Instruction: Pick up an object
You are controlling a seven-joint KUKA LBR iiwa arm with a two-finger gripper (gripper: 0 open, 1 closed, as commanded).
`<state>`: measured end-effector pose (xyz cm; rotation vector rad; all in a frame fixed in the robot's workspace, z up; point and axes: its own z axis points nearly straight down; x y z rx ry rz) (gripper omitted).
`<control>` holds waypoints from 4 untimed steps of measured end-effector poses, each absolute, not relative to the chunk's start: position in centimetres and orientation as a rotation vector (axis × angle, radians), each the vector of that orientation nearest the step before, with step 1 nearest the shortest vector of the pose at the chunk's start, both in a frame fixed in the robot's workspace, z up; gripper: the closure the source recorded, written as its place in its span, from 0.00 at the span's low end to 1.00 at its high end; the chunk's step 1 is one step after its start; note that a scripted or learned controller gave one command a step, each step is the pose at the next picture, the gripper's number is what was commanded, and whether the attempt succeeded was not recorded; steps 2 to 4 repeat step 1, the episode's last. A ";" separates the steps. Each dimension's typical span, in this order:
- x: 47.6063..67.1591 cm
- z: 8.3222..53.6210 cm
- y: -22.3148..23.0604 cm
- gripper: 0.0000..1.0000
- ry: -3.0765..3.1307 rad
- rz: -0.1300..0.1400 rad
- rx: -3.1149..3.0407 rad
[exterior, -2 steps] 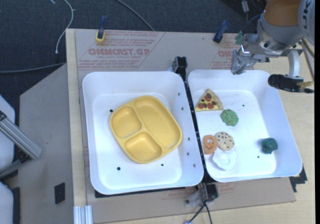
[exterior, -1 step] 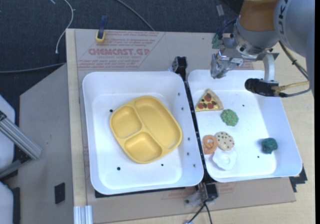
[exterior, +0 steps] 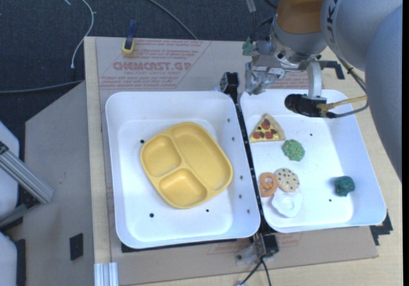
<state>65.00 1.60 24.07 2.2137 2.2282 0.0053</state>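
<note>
Brown cardboard sheet [exterior: 160,64] with red print covers the bench. Dark carpet [exterior: 38,35] lies around it, with thin pale cables [exterior: 83,29] looping across the floor at far left. A grey metal rail [exterior: 25,176] lies off the bench's left edge. A blue and yellow clamp [exterior: 130,41] sits at the cardboard's far left corner.

Two white bins stand side by side, rims touching, with a black clip [exterior: 229,81] at the far end of the seam. The left bin [exterior: 115,169] carries a yellow divided tray [exterior: 185,164], set askew near its middle.

Right bin [exterior: 326,150], along the left wall from far to near:
- pizza slice [exterior: 266,130]
- orange ring [exterior: 268,182], touching a speckled cookie [exterior: 287,180]
- white lump [exterior: 285,204] just below those two

A pale green lump [exterior: 293,149] lies just right of the pizza slice. A dark green lump [exterior: 344,185] lies apart, near the right wall.

The gripper [exterior: 257,85] hangs over the right bin's far left corner, just beyond the pizza slice. Cannot tell whether it is open or closed.
</note>
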 end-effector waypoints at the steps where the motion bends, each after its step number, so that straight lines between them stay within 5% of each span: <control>1: 64.0 23.5 7.1 1.00 2.228 -0.001 2.219; 4: 64.0 23.5 7.1 1.00 2.228 -0.001 2.219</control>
